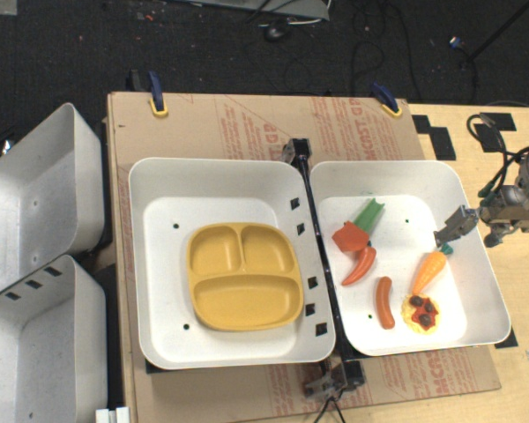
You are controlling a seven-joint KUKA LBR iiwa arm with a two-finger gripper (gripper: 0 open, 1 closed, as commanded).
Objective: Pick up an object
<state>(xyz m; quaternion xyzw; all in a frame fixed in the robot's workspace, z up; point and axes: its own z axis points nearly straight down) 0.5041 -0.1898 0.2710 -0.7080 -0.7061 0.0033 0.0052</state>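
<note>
Carrot (429, 271), a smooth orange cone with a teal tip, lies in the right bin (448, 181) just below the gripper (455, 226). The gripper hangs over the bin's right side; how it is set cannot be told, and nothing is seen in it. Nearby lie a sausage (384, 302), a red chili (360, 267), a red-and-green pepper (356, 228) and a pizza slice (421, 314). The left bin (150, 236) holds a yellow divided tray (244, 277). The cardboard's red print is unreadable.
</note>
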